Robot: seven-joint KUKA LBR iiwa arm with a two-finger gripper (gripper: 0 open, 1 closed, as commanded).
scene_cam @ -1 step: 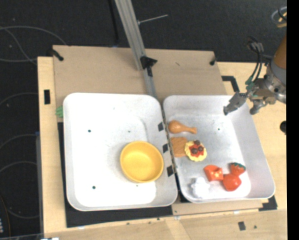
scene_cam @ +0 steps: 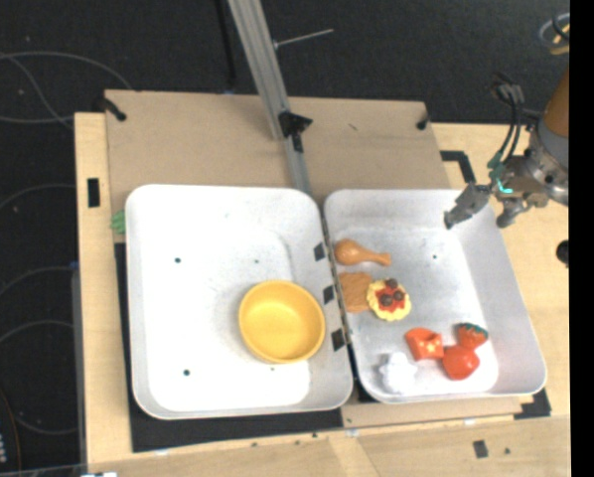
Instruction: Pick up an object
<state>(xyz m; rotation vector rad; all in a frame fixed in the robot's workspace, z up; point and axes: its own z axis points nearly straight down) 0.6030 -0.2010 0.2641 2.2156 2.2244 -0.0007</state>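
My gripper [scene_cam: 486, 212] hangs above the right bin's [scene_cam: 496, 266] upper right corner, its two fingers spread open and nothing between them. Below and to its left in that bin lie a brown drumstick [scene_cam: 360, 254], a tan cracker [scene_cam: 355, 291], a yellow tart with dark berries [scene_cam: 389, 299], a red pepper piece [scene_cam: 424, 344], a red strawberry with a green top [scene_cam: 462, 352] and a white crumpled piece [scene_cam: 399, 373]. All of them rest apart from the gripper.
The left bin [scene_cam: 178, 266] holds a yellow bowl [scene_cam: 281, 321] near its lower right. A grey metal pole [scene_cam: 267, 78] slants up from between the bins. The bench's brown board [scene_cam: 277, 142] lies behind both bins.
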